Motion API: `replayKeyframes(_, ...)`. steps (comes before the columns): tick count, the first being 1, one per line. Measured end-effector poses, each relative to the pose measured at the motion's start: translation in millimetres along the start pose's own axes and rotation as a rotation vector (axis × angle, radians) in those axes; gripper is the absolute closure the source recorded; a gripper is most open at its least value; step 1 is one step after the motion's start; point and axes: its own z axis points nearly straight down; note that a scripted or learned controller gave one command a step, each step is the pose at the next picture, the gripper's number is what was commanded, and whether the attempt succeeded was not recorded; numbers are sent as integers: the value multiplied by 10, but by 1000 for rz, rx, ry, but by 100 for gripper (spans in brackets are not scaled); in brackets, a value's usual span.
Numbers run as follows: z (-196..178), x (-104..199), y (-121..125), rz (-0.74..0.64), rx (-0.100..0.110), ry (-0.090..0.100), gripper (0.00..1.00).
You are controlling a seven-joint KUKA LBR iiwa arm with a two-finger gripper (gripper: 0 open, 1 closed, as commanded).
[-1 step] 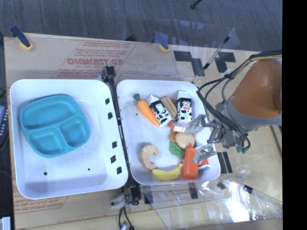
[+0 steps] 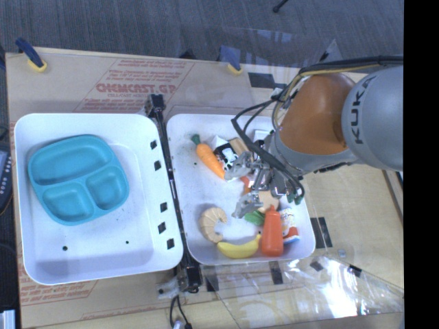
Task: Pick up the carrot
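The smooth, tapered orange plastic carrot with a green tip point(image 2: 208, 158) was seen lying slantwise in the upper left part of the right shallow white bin point(image 2: 180, 184), just left of the metallic two-finger gripper point(image 2: 250, 190), and nothing was seen held by it. Whether the fingers were apart or together could not be told from the tangle of metal and cables. A curved yellow banana point(image 2: 238, 249), a ridged tan croissant-shaped toy point(image 2: 212, 223) and a glossy red-orange bottle point(image 2: 272, 232) were grouped near the bin's lower edge, while a matte blue three-compartment tray point(image 2: 77, 178) was set in the left white bin point(image 2: 41, 259).

Glossy plastic carrot point(image 2: 208, 158), smooth white bins point(image 2: 27, 197), matt blue tray point(image 2: 75, 177).
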Motion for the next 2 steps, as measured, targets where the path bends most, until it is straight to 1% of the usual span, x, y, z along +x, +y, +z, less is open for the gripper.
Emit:
replayKeyframes(1,783,-544,292,195,2,1,0)
replayKeyframes(2,643,-572,294,187,5,-7,100)
